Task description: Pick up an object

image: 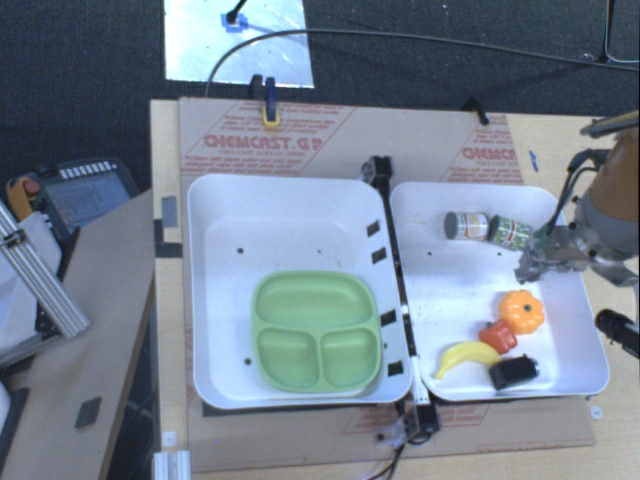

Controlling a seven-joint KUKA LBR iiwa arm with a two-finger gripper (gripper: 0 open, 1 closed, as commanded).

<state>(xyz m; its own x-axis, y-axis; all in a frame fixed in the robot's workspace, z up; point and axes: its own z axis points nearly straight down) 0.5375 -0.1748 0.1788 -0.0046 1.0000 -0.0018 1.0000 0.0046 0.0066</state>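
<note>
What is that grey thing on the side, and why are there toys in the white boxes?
The grey thing with the orange band is a robot arm. It reaches in from the right, and the camera looks down on the bench from above. At its end is a gripper, like a small claw, low over the right bin. Its job is to pick something up. That bin has a toy pumpkin, a banana, a small red thing, a black block and two small jars lying on their sides. The left bin holds a green plate with three sections. I can't tell if the claw is gripping anything.
</note>
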